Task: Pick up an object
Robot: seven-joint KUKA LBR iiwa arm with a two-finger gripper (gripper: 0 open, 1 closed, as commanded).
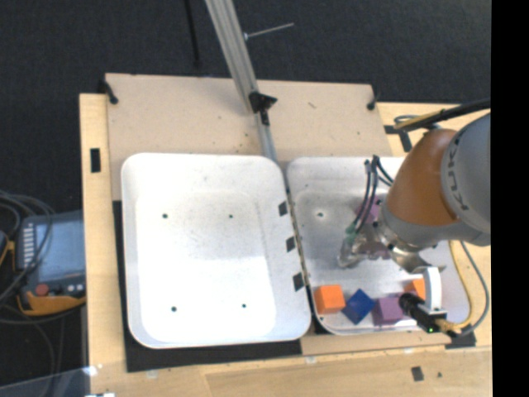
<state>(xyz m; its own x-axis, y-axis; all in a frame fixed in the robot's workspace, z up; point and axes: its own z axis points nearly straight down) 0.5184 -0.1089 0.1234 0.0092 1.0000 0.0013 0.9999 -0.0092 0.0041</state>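
A grey arm with an orange band, dark cables and a metal pincer.

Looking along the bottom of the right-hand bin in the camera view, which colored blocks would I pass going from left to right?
Orange block → blue block → purple block, all near the lower edge of the right bin.

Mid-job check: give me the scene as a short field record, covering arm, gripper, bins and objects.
arm: over the right bin, reaching in from the right
gripper: low in the right bin, nothing seen between its fingers
left bin: white, beside the right bin
objects: orange block, blue block, purple block along the right bin's near edge
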